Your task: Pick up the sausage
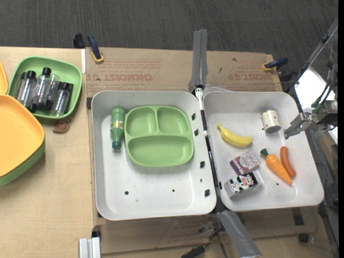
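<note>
The sausage (287, 162) is a short reddish-brown link lying near the right wall of the right bin (269, 195). It rests right beside an orange carrot (278, 168) with a green top. My gripper (295, 128) reaches in from the right edge and hovers over the bin's right rim, a little beyond the sausage's far end and apart from it. Nothing shows between its tips.
The right bin also holds a yellow banana (235, 136), a small metal can (271, 120), a pink packet (245, 162) and a little milk carton (242, 184). In the left bin (150, 195) lie a green divided plate (159, 135) and a green bottle (117, 127).
</note>
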Robot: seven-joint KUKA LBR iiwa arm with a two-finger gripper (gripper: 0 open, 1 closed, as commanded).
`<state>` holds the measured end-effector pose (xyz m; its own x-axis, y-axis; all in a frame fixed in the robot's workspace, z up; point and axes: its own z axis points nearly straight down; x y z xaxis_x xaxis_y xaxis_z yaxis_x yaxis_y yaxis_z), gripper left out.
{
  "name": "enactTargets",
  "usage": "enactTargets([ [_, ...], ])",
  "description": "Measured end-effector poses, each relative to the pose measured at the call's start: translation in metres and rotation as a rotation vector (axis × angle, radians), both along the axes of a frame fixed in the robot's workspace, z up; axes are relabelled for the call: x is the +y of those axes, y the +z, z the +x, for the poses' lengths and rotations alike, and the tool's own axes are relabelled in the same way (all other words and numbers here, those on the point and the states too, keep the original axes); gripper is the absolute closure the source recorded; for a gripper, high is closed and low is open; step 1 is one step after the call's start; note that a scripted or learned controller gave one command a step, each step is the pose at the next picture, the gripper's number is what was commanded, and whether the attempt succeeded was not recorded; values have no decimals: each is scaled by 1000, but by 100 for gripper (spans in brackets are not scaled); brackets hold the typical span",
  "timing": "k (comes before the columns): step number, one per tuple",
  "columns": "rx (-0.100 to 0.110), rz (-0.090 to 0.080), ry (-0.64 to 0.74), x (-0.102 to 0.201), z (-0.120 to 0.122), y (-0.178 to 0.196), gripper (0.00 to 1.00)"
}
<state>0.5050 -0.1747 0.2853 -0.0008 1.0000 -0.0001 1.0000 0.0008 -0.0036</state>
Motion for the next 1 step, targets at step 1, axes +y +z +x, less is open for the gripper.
enactTargets([
  [1, -1, 2, 160, -3, -21, -160, 0],
])
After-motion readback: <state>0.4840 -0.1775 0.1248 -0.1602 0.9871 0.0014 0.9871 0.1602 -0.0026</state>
